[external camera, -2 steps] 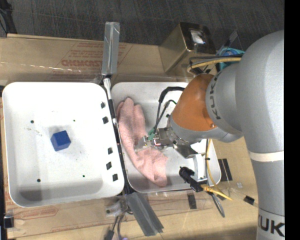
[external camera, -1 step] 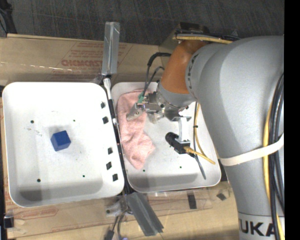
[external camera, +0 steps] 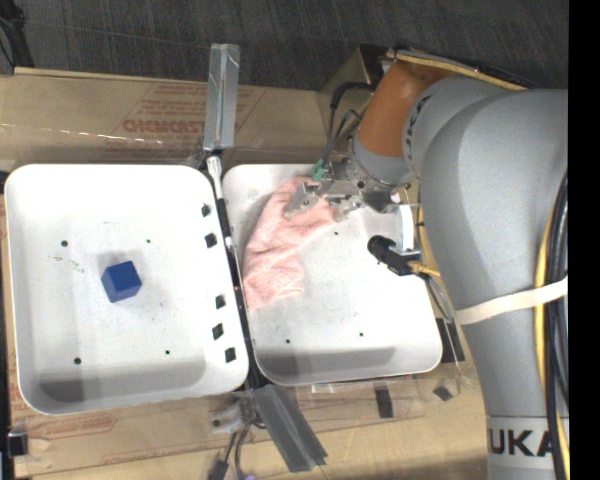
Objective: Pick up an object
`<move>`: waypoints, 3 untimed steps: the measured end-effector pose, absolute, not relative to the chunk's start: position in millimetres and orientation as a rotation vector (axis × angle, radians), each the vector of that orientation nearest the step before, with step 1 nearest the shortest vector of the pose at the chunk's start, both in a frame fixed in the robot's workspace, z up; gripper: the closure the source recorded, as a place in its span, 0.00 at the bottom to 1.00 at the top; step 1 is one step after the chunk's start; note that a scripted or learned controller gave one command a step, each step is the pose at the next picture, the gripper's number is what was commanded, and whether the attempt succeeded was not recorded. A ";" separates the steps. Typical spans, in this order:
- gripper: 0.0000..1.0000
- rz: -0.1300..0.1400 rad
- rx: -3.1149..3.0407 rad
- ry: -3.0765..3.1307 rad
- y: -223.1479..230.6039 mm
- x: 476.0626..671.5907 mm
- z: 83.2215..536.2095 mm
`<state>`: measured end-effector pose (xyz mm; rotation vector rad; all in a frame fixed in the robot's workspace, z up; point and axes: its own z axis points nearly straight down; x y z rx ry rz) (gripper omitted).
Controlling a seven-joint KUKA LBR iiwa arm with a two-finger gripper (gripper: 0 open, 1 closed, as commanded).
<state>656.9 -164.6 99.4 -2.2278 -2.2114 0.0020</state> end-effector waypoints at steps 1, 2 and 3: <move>0.00 -0.001 -1.976 -2.444 -201.8 658.0 93.8; 1.00 -0.001 -1.967 -2.453 -199.3 659.5 105.0; 1.00 -0.001 -1.923 -2.486 -208.1 658.3 155.2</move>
